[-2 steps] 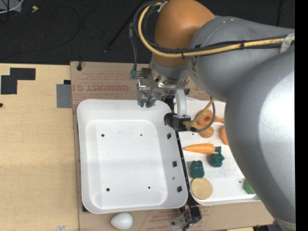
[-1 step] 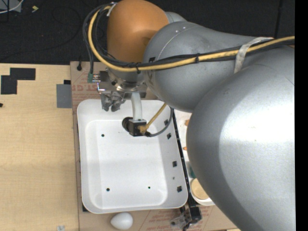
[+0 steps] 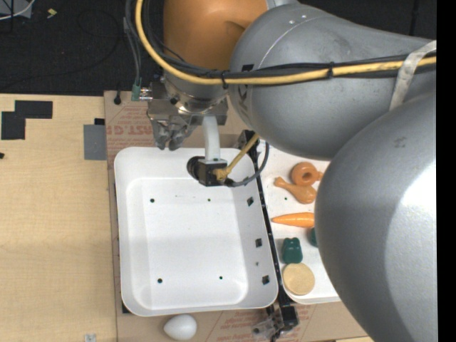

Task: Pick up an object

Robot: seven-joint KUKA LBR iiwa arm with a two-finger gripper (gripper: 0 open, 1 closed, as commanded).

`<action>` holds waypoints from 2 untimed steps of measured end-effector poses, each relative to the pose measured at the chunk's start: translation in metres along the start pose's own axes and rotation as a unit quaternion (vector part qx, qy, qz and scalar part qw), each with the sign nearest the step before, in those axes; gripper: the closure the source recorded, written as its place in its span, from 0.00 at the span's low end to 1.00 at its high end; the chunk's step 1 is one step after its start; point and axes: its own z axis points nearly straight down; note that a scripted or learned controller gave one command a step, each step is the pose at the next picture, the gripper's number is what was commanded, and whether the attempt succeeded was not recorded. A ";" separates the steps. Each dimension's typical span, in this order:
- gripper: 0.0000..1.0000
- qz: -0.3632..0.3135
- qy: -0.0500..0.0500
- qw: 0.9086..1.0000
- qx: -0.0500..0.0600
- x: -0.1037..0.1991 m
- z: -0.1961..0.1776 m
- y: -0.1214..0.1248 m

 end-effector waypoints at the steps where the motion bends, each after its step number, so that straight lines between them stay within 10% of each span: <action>1: 1.00 -0.001 -0.001 1.000 0.001 0.000 -0.033 0.017; 2: 1.00 -0.001 -0.002 1.000 0.002 0.000 -0.059 0.021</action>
